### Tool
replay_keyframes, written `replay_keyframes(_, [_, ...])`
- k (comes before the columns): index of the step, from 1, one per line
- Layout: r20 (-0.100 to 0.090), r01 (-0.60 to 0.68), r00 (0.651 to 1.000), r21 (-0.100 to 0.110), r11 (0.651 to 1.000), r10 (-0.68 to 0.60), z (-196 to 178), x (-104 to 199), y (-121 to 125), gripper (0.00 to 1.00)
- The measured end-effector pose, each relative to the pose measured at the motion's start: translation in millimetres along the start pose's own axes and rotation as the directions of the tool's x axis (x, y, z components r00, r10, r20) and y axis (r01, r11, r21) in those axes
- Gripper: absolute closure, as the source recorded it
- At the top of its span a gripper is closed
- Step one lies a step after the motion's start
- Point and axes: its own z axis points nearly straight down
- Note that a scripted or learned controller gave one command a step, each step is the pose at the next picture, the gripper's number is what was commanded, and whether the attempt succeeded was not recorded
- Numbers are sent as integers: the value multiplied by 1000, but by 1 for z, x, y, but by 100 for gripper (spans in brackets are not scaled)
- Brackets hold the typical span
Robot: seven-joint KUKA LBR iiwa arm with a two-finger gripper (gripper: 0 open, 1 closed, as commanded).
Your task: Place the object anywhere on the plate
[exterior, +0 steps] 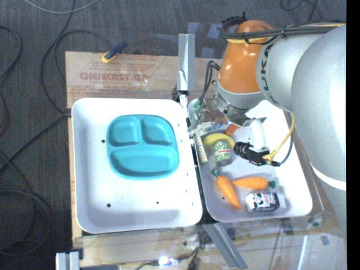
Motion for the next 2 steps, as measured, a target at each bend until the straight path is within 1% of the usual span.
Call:
replay_keyframes(1, [3, 67, 998, -2, 998, -67, 8, 30, 76, 100])
replay_keyframes(2, [3, -257, 966, -3, 966, 257, 6, 200, 103, 100])
